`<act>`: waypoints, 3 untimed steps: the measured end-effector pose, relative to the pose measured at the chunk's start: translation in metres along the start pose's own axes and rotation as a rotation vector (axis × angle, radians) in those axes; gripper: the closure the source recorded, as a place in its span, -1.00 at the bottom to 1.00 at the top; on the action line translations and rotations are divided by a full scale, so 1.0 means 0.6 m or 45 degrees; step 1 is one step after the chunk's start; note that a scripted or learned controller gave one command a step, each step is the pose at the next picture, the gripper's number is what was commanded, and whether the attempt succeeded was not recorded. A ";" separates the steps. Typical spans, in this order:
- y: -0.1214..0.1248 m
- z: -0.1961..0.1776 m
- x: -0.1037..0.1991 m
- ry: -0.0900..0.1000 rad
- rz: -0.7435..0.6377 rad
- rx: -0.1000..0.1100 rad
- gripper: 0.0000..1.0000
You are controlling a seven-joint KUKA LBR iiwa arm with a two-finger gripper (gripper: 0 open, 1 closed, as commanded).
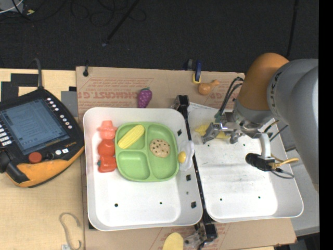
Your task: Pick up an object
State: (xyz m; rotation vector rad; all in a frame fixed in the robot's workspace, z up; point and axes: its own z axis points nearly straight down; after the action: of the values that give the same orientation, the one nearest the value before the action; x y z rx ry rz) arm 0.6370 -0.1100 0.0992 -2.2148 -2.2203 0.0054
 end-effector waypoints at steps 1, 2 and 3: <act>0.000 0.020 0.002 0.000 0.002 -0.004 -1.00; 0.000 0.002 0.000 0.000 0.005 -0.004 1.00; -0.002 -0.070 0.004 -0.002 0.005 -0.011 1.00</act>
State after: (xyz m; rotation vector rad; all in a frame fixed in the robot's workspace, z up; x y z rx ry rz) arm 0.6359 -0.1079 0.1410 -2.2239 -2.2208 -0.0025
